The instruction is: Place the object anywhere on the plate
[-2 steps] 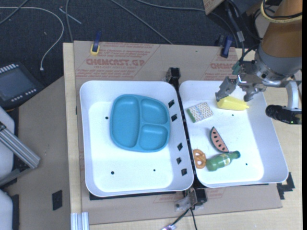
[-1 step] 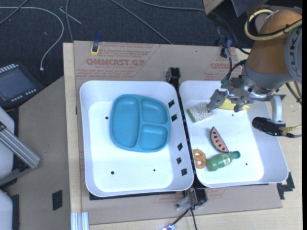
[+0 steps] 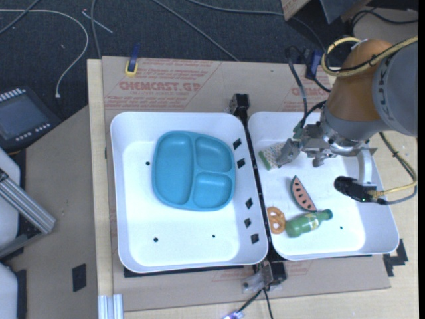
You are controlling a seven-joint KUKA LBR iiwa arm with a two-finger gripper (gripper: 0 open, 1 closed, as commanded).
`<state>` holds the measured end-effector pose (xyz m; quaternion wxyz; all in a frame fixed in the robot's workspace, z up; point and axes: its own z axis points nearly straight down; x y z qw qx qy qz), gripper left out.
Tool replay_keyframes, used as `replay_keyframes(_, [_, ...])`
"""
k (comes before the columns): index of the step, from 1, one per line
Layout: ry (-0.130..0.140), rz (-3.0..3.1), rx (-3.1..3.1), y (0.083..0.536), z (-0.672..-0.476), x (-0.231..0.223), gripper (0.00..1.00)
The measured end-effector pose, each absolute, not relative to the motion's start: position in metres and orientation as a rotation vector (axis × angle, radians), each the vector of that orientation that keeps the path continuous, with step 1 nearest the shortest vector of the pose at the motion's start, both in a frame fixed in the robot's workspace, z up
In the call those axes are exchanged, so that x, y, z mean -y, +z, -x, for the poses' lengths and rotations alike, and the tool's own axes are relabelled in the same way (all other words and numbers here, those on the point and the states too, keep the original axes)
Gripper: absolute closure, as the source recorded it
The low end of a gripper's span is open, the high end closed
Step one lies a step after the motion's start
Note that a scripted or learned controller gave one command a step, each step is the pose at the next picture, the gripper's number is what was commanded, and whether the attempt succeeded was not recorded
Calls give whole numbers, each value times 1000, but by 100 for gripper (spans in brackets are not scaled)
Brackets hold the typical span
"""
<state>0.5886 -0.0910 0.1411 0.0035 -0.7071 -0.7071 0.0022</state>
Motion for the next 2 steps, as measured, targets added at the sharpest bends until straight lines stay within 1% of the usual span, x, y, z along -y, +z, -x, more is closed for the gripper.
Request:
replay_keyframes(1, [5, 2217, 2217, 88, -588, 90, 0])
replay_keyframes(2, [-2, 2221, 2220, 102, -589, 90, 100])
